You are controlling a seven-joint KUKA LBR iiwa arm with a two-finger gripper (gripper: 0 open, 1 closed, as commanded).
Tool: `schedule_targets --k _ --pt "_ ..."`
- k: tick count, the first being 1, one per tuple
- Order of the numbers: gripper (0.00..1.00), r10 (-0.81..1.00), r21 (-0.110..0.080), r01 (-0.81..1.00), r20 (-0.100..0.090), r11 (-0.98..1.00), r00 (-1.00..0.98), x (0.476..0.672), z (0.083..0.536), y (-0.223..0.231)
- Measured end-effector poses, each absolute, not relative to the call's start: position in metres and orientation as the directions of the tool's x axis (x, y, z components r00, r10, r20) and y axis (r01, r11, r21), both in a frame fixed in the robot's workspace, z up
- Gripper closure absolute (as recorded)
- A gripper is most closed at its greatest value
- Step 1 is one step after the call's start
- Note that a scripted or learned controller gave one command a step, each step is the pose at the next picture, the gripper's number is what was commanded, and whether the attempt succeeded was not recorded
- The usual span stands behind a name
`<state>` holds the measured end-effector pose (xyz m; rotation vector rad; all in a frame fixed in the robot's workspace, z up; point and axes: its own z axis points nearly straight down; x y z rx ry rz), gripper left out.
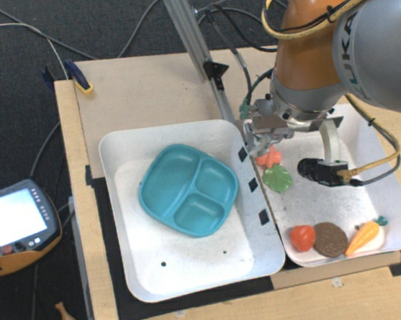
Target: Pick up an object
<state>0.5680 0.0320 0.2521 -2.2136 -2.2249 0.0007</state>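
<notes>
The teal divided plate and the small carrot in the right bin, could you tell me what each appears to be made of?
The teal divided plate looks like moulded plastic: uniform colour, soft satin sheen, rounded compartment ridges. The carrot looks like a plastic or rubber toy: flat bright orange, smooth surface, green tip. Which of the two the view leaves open.

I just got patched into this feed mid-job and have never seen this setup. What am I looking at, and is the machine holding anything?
One camera looks down at a slant on a bench with two shallow white bins. The grey and orange machine entering from the right is a robot arm; its pincer hangs over the right bin's upper left corner. The left bin holds a teal divided plate. The right bin holds small toy foods: an orange-pink piece and a green piece just below the pincer, then a red tomato, a brown disc and a carrot along the near edge. Whether the pincer holds anything, I cannot tell.
</notes>
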Motion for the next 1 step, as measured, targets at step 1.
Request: schedule_targets --k 1 --pt "1.0 1.0 -0.004 1.0 0.002 0.005 -0.005 0.5688 0.2356 0.0804"
